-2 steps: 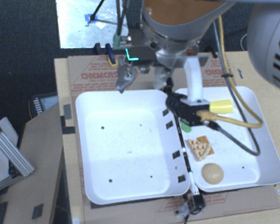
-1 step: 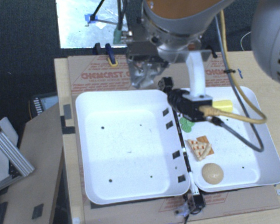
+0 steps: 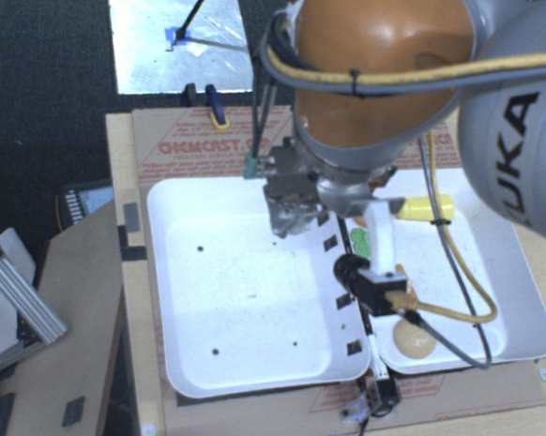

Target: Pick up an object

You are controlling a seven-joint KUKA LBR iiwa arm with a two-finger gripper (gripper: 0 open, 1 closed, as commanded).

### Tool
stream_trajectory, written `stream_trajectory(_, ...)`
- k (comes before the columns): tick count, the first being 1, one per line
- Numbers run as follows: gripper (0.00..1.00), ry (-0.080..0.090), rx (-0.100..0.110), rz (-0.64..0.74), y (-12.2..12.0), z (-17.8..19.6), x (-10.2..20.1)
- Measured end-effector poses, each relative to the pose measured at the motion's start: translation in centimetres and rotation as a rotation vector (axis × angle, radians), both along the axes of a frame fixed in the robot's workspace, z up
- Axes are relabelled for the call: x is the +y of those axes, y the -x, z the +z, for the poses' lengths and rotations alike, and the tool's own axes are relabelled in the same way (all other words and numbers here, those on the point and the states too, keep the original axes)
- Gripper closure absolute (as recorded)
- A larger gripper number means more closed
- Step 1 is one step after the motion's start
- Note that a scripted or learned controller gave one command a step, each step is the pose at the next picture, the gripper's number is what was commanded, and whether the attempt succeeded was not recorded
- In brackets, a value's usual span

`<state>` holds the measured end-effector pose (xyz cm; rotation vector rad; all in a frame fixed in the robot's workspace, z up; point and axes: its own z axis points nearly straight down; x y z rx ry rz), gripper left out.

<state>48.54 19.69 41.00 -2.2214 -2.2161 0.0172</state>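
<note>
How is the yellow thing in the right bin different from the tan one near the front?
The yellow object is long, bright, and lies near the bin's back; the tan object is round, dull, and sits near the front rim. A yellow cable crosses the tan one. Both rest in the right bin.

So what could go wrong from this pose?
Two risks, both guesses. The objects, a yellow piece, a green piece and a tan ball, sit crowded in the right bin partly under the arm, so a descent may hit the divider or nudge them away. The yellow cable loops down over that bin and could drag on the ball.
</note>
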Motion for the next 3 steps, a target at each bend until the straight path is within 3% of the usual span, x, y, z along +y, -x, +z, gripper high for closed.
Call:
stream_trajectory(1, 1.0, -0.003, -0.007, 0.001, -2.3, -9.4, -5.2)
stream_trajectory(2, 1.0, -0.007, -0.02, 0.0, -0.1, -1.5, -9.7)
stream_trajectory(3, 1.0, -0.006, -0.017, 0.006, -0.2, -0.8, -9.4)
